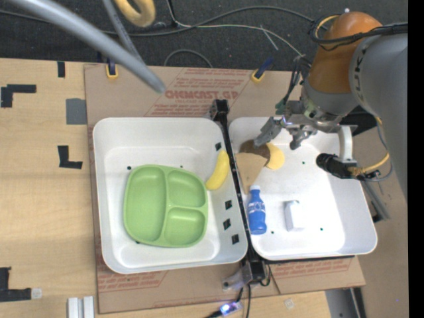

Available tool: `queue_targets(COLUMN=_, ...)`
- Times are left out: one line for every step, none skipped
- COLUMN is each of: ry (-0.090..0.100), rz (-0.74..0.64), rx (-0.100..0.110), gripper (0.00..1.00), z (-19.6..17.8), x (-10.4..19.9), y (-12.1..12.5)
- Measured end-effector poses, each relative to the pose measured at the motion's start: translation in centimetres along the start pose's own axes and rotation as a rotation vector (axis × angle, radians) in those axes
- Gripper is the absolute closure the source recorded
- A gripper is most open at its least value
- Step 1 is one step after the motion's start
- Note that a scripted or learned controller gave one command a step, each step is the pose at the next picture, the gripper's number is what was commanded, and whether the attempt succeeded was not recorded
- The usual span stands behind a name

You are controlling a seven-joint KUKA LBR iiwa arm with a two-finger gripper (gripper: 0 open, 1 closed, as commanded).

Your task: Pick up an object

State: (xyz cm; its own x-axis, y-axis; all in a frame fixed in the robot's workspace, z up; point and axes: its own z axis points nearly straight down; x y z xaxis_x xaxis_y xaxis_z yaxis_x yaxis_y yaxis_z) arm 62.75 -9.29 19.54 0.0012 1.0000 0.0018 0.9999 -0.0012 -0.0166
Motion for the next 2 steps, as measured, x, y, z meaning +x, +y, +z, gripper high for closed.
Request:
queue_targets(ry=-0.001, rz=-0.003, rx=-0.015, gripper=0.00, z=-0.9, x=0.0, y=0.3)
queue_targets(ry=-0.003, rz=-0.003, rx=-0.012, gripper=0.00, z=4.3, x=-0.3, y=1.2)
